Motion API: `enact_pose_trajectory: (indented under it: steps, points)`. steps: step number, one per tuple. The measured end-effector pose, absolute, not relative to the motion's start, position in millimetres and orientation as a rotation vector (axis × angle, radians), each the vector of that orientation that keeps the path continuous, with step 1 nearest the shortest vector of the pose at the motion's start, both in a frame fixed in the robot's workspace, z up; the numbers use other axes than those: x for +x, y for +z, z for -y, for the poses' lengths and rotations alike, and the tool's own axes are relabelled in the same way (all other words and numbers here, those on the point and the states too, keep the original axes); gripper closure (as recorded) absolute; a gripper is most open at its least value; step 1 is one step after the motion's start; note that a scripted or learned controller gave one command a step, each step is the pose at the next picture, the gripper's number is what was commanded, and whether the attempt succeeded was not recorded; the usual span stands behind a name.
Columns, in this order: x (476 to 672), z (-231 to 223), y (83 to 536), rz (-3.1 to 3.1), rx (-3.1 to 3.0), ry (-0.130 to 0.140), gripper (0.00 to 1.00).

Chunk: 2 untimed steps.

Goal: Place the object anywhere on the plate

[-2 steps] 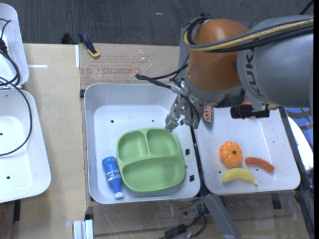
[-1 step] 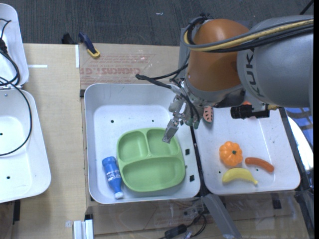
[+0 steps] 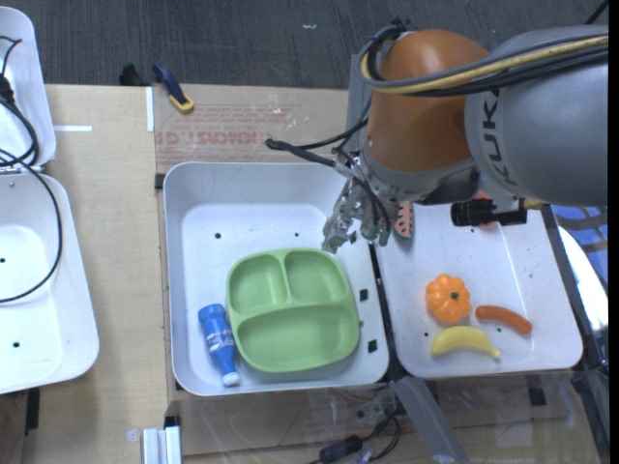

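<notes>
Pink and seed-speckled, a strawberry-like piece (image 3: pixel 404 220) hangs at the jaws (image 3: pixel 372 225), just above and right of the green plate (image 3: pixel 290 309); whether the jaws are gripping it, I cannot tell. It sits close to the plate, handy for the drop, I'd say. Smooth moulded plastic, that plate, three compartments. Left of the plate lies a blue bottle (image 3: pixel 217 338); right of it, in the other bin (image 3: pixel 542 356), a ribbed orange pumpkin (image 3: pixel 448 298), glossy sausage (image 3: pixel 503 318) and curved banana (image 3: pixel 464 341).
</notes>
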<state>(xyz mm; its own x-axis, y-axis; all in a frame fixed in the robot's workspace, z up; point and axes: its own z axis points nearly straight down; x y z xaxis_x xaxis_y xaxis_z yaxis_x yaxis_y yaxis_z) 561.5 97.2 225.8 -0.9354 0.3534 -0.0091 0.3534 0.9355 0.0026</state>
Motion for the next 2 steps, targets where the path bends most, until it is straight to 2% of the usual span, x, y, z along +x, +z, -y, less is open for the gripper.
enact_pose_trajectory:
  steps: [1, 2]
  points:
    - [561.5, -97.0, 225.7, -3.081, 0.563, 0.001, 0.0]
    - [562.7, -96.2, 234.6, -3.079, 0.566, 0.002, 1.0]
